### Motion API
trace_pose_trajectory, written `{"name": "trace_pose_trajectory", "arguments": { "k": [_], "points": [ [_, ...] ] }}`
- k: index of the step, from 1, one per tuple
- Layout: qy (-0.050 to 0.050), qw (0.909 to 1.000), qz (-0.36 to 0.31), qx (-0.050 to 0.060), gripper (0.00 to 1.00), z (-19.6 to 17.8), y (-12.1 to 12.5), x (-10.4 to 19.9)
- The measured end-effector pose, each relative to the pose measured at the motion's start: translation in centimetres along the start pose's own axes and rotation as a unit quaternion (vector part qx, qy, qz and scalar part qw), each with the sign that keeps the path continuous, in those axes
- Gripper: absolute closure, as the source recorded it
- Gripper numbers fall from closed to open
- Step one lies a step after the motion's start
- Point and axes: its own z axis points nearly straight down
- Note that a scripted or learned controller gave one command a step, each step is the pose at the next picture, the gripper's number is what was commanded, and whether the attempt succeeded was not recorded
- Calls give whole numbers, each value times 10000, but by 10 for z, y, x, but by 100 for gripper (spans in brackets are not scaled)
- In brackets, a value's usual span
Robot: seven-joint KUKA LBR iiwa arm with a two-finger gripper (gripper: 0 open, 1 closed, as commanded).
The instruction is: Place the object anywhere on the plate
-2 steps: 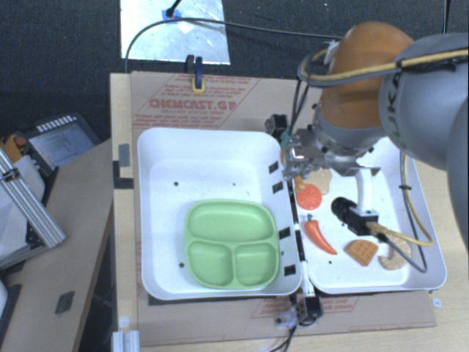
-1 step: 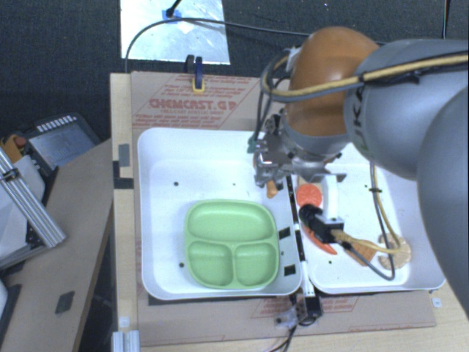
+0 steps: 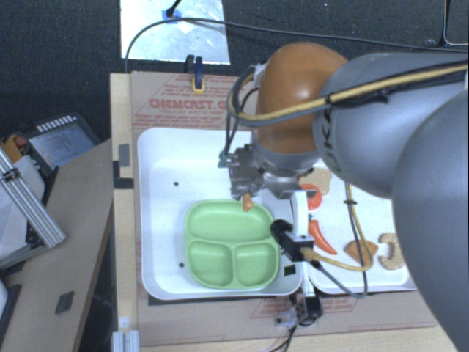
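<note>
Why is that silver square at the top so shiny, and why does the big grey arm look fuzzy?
In the camera view, the silver sheet throws light back as bright white glare; the grey arm sits very close to the lens, so it looks soft and huge; the green plate is evenly lit and sharper, with faint shadow along its rim.

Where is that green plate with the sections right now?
The green plate lies in the left white bin, toward its near edge, just below the gripper.
</note>
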Motion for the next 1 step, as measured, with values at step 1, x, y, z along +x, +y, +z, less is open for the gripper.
{"name": "trace_pose_trajectory", "arguments": {
  "k": [1],
  "points": [
    [-5,10000,25,-4,0,0,1,-3]
  ]
}}
